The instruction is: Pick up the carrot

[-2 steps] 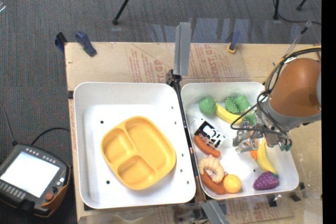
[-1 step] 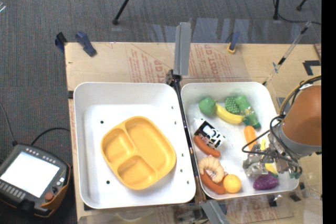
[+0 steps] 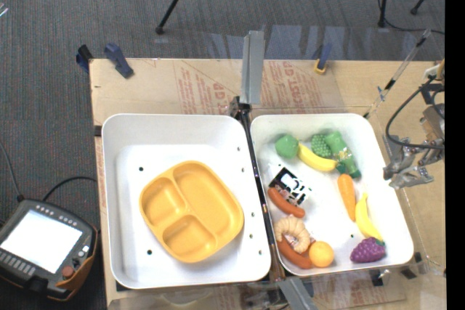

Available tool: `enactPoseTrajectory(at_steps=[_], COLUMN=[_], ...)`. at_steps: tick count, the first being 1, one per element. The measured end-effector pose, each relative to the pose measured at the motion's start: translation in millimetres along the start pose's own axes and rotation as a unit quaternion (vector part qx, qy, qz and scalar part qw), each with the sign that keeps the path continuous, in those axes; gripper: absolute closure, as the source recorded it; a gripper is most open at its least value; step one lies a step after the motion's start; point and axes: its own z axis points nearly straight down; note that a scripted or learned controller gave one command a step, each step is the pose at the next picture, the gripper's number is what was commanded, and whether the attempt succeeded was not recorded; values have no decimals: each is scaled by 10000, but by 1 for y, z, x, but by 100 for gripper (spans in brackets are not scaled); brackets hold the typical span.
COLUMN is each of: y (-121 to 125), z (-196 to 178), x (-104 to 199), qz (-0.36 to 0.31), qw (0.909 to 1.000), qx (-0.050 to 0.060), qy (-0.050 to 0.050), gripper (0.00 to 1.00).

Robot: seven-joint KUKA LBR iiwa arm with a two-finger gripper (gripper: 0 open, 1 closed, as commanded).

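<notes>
Carrot (image 3: 348, 196) in right bin (image 3: 392, 218), beside banana (image 3: 367, 220): looks light, stiff, slick plastic. I'd grip mid-body, across its width. My pincer (image 3: 409, 174): state unreadable.

Gripper (image 3: 408, 172), seen just beyond the right wall of the right bin (image 3: 389, 156): a pale grey metal assembly with angular bracket-like parts. Dark cables looped above it toward a light-coloured, partly cropped wrist section.
</notes>
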Motion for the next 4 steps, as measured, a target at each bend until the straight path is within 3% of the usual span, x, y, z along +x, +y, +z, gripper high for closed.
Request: enactPoseTrajectory(at_steps=[1,2,3,4], y=[73,1,2,21], z=[96,197,197,196], x=[13,5,5,-47], qz=[1010,2664,2658,1531], qw=[9948,9639,9640,9882], qx=[-50,-17,-19,-23], qy=[89,59,62,43], gripper=[100,100,0,0])
